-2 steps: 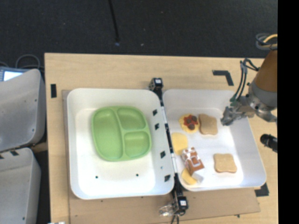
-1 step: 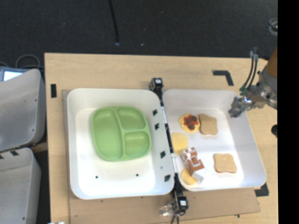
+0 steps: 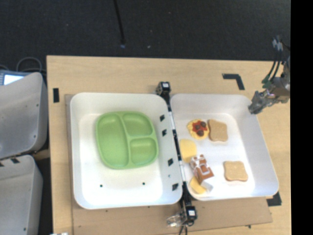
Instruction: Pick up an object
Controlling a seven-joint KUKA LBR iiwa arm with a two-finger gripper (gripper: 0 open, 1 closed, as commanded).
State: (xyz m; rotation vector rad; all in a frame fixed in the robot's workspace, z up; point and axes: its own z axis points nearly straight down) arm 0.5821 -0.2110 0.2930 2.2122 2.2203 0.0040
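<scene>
At the frame's right edge the end effector (image 3: 257, 103) hovers over the right bin's (image 3: 254, 180) upper corner; whether it is apart or together, I cannot tell. Toast slices (image 3: 218, 130), cheese (image 3: 188, 150) and a green divided plate (image 3: 128, 140) lie well apart from it.

Two bins sit side by side on a bench (image 3: 107, 72); the left bin (image 3: 80, 180) holds a divided plate (image 3: 127, 140) near its centre; the right bin (image 3: 254, 175) holds a pizza piece (image 3: 198, 128) at 11 o'clock with a toast slice (image 3: 218, 130) touching its right side; a second toast slice (image 3: 235, 171) lies at 5 o'clock; a cheese piece (image 3: 187, 150) lies at 9 o'clock; a small block toy (image 3: 201, 168) lies at 7 o'clock; the gripper (image 3: 257, 103) sits at the bin's 2 o'clock corner.
</scene>
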